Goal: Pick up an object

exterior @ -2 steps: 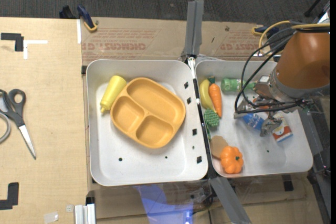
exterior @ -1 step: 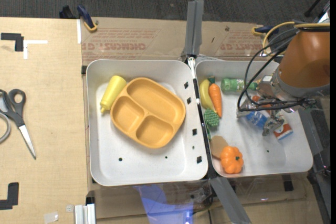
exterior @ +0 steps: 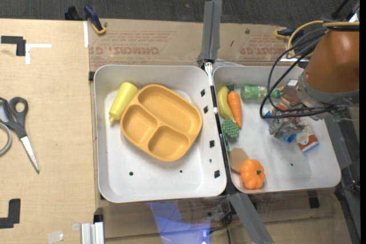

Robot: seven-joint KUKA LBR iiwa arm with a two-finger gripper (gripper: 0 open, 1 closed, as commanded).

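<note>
Toy carrot (exterior: 234,108) in right bin (exterior: 320,177)

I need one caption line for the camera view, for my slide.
KUKA arm reaches into the right bin above toy food; left bin holds a yellow tray.

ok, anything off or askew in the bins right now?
Nothing spilled or damaged. The divided yellow tray sits skewed in the left bin, with a yellow bottle against its edge. Toy food crowds the right bin's left wall.
</note>
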